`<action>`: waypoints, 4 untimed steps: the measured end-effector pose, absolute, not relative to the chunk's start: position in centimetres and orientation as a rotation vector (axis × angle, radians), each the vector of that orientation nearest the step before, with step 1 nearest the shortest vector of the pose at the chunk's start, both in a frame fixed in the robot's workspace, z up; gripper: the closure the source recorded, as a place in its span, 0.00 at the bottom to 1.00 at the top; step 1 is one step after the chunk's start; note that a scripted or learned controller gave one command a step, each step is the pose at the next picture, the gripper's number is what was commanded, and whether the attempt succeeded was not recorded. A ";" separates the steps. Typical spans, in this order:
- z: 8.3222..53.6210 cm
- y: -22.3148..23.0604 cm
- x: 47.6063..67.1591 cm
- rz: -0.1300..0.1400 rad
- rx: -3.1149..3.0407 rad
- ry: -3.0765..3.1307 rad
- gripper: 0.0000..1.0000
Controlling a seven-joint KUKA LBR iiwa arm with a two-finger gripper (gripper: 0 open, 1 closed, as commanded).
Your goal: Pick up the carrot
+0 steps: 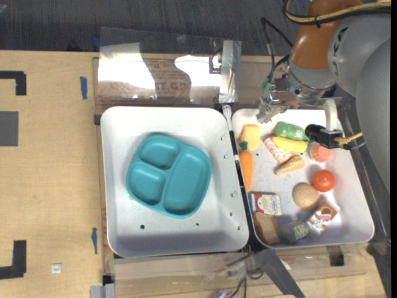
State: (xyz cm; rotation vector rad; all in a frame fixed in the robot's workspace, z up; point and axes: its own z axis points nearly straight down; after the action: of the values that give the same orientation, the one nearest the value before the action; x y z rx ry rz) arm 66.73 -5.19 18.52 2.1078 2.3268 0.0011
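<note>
Looking down on two white bins side by side. Finding, in the left bin [118, 123], a teal divided plate [169, 174] sitting near the middle. Finding, in the right bin [358, 225], the carrot [246, 169] lying lengthwise against the left wall, thick end toward the far side, just below a yellow wedge [250, 135] and touching or nearly touching it. Noting a green piece [288, 130] and a yellow piece [290, 144] stacked close together right of the wedge, a tan piece [289, 164] beneath them, a tomato [323, 180] further right, and a small carton [265, 202] near the carrot's tip. Seeing the gripper [268, 108] hanging over the right bin's far left corner, above and right of the wedge, apart from the carrot and carrying nothing visible. Being unable to tell whether wide or narrow at this size and angle.
</note>
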 end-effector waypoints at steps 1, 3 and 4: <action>18.5 -5.2 66.7 0.001 2.108 2.326 0.00; 18.8 -3.2 56.1 0.007 2.076 2.355 0.00; 18.5 -6.9 62.5 0.000 2.075 2.358 0.00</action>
State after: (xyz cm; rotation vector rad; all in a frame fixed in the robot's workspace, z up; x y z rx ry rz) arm 62.48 -6.91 18.46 2.0745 2.3576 -0.0001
